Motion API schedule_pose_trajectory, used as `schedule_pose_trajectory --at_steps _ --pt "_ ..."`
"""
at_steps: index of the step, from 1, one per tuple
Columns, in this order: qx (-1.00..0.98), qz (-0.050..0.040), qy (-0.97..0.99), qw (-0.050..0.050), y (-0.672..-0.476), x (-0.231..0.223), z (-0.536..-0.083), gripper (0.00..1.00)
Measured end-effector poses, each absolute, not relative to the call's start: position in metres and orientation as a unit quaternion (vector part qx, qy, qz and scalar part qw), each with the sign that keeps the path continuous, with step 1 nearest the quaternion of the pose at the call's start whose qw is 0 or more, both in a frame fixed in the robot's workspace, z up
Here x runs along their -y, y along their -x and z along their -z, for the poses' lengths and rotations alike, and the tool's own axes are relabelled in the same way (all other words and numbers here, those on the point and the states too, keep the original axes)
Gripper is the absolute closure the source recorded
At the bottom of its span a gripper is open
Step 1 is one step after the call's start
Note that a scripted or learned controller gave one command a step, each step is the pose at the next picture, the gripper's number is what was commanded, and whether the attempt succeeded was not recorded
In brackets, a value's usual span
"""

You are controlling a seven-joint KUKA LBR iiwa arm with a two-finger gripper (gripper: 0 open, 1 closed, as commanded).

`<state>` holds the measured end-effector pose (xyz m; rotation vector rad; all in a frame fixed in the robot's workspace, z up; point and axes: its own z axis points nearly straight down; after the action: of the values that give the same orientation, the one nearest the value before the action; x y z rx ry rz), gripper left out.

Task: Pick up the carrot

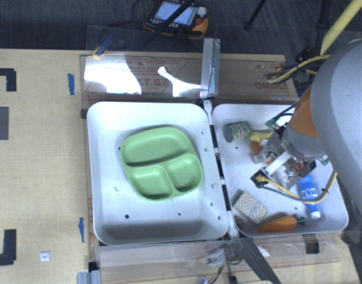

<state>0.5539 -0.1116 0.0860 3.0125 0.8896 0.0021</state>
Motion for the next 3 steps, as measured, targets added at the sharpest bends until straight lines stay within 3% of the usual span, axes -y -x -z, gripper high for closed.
schedule_pose_trajectory --at_steps 1,2,3 --pt "-0.286 -0.0003 -0.958 0.0 -0.555 0.11 -0.097 1.0" --pt "-0.407 -0.0006 -0.913 0.002 -0.549 0.204 -0.087 1.0" --pt "-0.224 -0.0021 -0.975 -0.001 -0.536 0.123 -0.087 1.0"
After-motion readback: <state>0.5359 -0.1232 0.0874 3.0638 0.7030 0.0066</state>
